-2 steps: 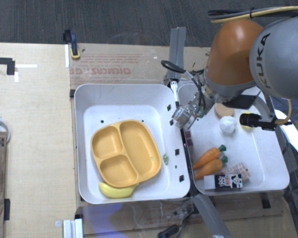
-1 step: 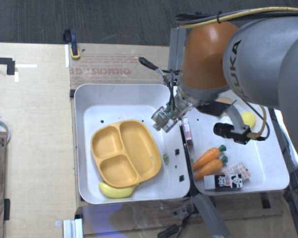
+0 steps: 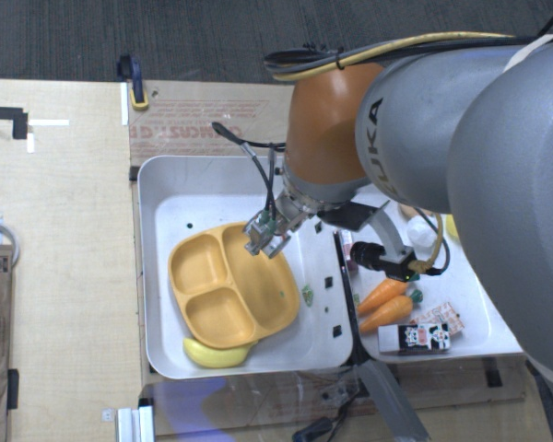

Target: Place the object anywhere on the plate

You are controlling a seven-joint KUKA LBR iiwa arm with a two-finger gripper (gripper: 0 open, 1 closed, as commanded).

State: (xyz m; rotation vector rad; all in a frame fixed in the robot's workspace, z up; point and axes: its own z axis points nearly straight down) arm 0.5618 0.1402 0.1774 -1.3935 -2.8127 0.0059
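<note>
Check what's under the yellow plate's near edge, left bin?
A banana pokes out from beneath the divided plate, at its lower rim. Its far side is covered by the plate, so how far it runs under cannot be seen.

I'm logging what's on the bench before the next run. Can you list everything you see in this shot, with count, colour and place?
plate: 1, yellow-orange, three compartments, in the left bin
banana: 1, yellow, left bin, at the plate's near edge, partly under it
carrots: 2, orange, right bin, side by side near the divider
small carton: 1, black and white, right bin, beside the carrots
left bin: 1, white, middle of the bench
right bin: 1, white, largely covered by the arm
arm: 1, grey with an orange band, reaching in from the right
gripper: 1, over the plate's far edge; nothing visible between its fingers
</note>
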